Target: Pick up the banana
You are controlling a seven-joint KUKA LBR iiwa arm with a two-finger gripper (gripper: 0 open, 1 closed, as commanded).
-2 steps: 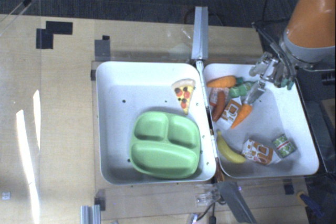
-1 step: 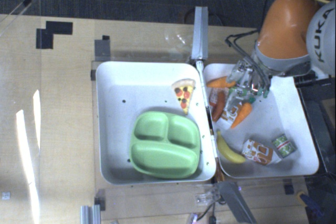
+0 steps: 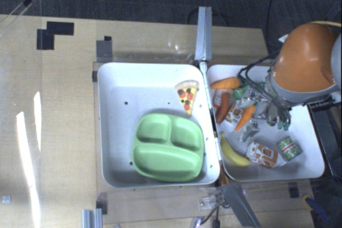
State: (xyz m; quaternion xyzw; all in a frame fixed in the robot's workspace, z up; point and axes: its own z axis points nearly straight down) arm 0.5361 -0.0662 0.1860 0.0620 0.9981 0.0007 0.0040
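item: banana (image 3: 233,151), single, unpeeled
colour: yellow, darker at the upper tip
shape: short, gently curved
pose: lying flat on the bin floor, long axis running from upper left to lower right in the camera view
location: right bin (image 3: 315,165), near-left part, close to the wall shared with the left bin
upper end: near that dividing wall
lower end: just beside a small brown-and-white carton (image 3: 262,154), contact unclear
state: resting free, nothing gripping it
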